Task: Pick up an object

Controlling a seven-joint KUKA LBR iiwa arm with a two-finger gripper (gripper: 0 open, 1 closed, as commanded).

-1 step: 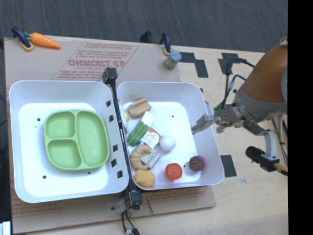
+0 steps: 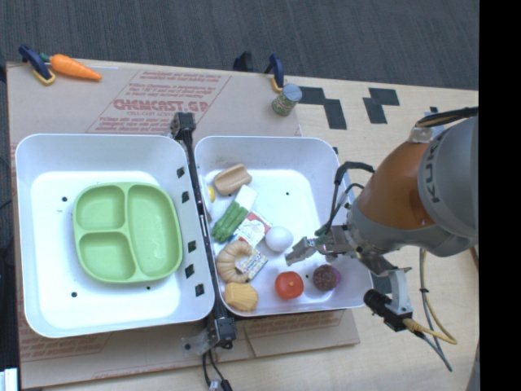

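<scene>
The right bin holds several toy foods: a tan bread roll, a green pod, a red-and-white packet, a white egg, a croissant, a yellow pastry, a red tomato and a dark purple fruit. My gripper hangs low over the bin's front right part, just right of the egg and just above the tomato and the purple fruit. Nothing shows in its grasp.
The left bin carries a green divided plate. On the cardboard behind the bins lie an orange carrot and a small can. A black clamp bar runs between the bins. The arm's body covers the bench to the right.
</scene>
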